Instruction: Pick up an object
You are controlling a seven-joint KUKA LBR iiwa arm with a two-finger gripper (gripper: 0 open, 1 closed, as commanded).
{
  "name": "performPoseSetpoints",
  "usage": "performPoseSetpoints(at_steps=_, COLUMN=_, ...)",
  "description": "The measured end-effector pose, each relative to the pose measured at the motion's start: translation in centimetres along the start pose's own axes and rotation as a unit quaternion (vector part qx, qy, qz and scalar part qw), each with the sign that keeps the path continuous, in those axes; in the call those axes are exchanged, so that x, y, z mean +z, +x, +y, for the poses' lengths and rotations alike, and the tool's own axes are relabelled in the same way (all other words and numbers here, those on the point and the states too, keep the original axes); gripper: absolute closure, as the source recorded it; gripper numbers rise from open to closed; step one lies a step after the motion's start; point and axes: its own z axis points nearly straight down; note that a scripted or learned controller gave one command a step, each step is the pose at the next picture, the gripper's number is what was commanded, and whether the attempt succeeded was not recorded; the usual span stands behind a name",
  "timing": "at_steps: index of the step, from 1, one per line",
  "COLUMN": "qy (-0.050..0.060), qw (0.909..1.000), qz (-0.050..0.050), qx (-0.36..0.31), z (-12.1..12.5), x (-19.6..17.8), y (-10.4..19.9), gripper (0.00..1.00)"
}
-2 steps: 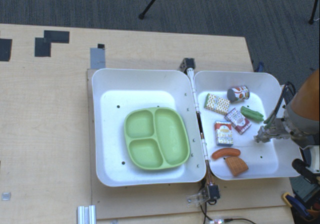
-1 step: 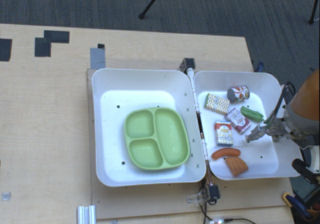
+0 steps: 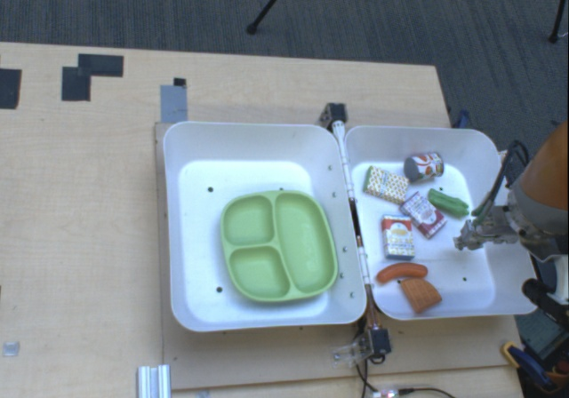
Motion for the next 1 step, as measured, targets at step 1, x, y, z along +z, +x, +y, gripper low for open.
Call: performPoseSetpoints(at_steps=1, qy=0.000, qw=1.0000, qz=0.000, qx=0.000, z=-0.01, x=0.01, y=0.00, gripper=0.00)
